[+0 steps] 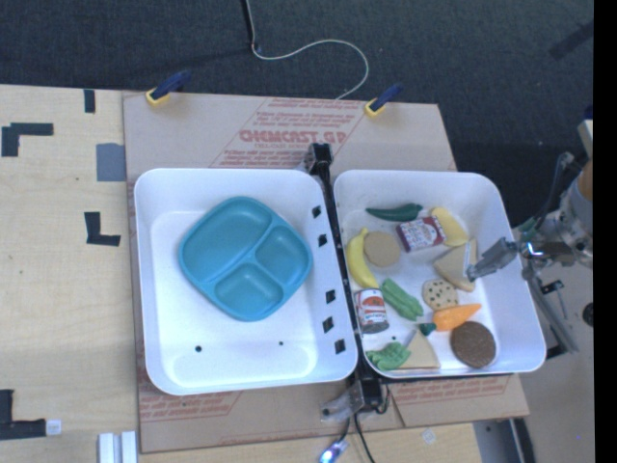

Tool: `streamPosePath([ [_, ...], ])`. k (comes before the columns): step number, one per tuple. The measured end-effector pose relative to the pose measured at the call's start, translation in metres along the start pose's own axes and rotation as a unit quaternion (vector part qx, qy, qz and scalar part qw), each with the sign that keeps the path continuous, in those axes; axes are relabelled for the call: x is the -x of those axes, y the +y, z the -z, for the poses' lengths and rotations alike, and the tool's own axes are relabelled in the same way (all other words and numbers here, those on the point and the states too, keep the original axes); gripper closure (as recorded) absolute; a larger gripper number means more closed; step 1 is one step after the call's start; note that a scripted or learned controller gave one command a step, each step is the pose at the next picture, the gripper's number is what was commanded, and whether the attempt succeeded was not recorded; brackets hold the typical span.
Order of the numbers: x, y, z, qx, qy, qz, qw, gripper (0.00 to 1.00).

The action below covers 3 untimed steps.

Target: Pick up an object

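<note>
The right bin (501, 199) holds several toy foods: a yellow banana (360, 258), a green pepper (393, 211), a red-and-white packet (417, 233), a cheese wedge (455, 263), a chip cookie (439, 292), an orange carrot (453, 316), a small can (372, 310) and a brown round patty (472, 343). My gripper (496, 256) reaches in over the right bin's right rim, just right of the cheese wedge. Nothing shows held in it. The rest of the arm is cut off by the view's right side.
The left bin (154, 258) carries a blue divided plate (246, 257). A black divider (333, 258) runs between the bins. Both bins rest on a cardboard sheet (280, 128) clamped at the back. A green pickle (401, 297) and leafy pieces (390, 357) also lie in the right bin.
</note>
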<state>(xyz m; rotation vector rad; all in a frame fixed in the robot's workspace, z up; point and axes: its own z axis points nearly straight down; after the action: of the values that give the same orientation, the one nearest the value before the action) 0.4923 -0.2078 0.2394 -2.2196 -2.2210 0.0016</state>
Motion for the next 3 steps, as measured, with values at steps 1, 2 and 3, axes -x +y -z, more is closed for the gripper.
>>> streamPosePath([
  [1,-0.068,-0.007,0.136,0.008,-0.001,0.004,1.0,0.0],
  [2,-0.065,-0.008,0.138,0.001,-0.001,0.001,1.0,1.0],
  [3,-0.074,0.058,0.043,-0.003,0.0,0.002,1.0,1.0],
])
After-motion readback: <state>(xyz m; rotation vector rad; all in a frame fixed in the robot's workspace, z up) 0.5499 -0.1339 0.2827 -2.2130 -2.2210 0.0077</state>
